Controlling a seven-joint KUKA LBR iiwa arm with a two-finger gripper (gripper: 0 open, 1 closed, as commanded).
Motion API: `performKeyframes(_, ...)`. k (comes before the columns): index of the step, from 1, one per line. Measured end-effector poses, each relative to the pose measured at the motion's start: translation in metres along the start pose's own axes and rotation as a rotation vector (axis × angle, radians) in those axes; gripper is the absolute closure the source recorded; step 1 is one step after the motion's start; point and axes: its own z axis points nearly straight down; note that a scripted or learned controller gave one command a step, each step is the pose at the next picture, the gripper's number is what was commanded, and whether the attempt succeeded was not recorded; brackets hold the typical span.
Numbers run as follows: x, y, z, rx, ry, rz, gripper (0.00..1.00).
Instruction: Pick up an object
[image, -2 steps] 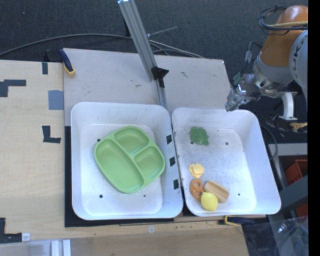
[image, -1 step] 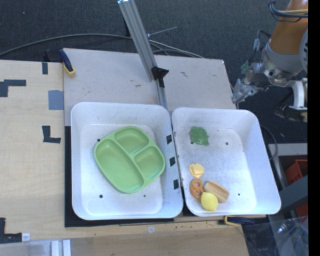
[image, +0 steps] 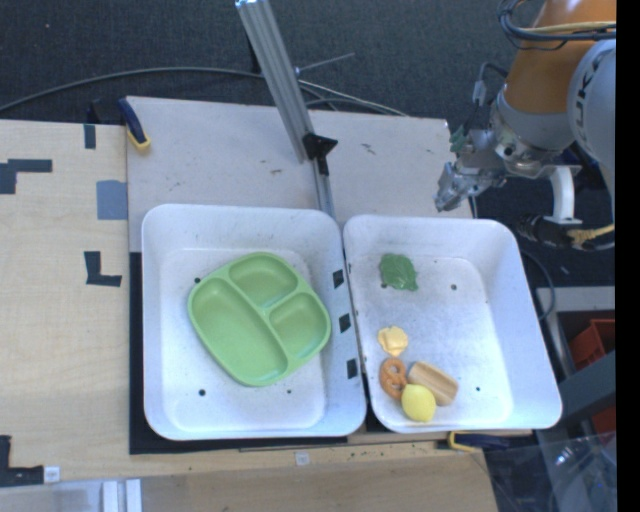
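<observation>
Dark carpet is showing behind the bench (image: 230, 150), which is carrying two white bins side by side. A wood-grain board with grey tape marks is lying along the bench's left side, and a blue-and-yellow clamp (image: 133, 124) is sitting near its far left corner. A grey metal pole (image: 285, 85) is slanting in from the top and ending at the far edge of the seam between the bins.

The left bin (image: 160, 300) is holding a green divided plate (image: 260, 317), lying flat near the bin's centre and turned at an angle to the walls.

The right bin (image: 490, 300) is holding five small items. A green lump (image: 398, 271) is lying near the far left corner. A pale yellow piece (image: 393, 340) is lying just beyond an orange pretzel (image: 392, 376) along the left wall. A tan block (image: 432, 381) is lying beside the pretzel, and a yellow lemon (image: 418, 403) is lying against the near edge, touching or almost touching both.

The arm is reaching in from the right, with its orange band showing at the top right corner. The gripper (image: 455, 188) is hanging outside the right bin, just beyond its far right corner, well apart from all five items. The fingers are pointing down and left; how far apart they are standing cannot be told, and nothing is showing between them.
</observation>
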Motion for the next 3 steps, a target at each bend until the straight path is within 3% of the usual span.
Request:
performKeyframes(1, 0.061, -0.003, 0.001, 0.001, 0.001, -0.002, 1.00)
performKeyframes(3, 0.162, -0.003, 0.036, 0.002, 0.000, -0.001, 1.00)
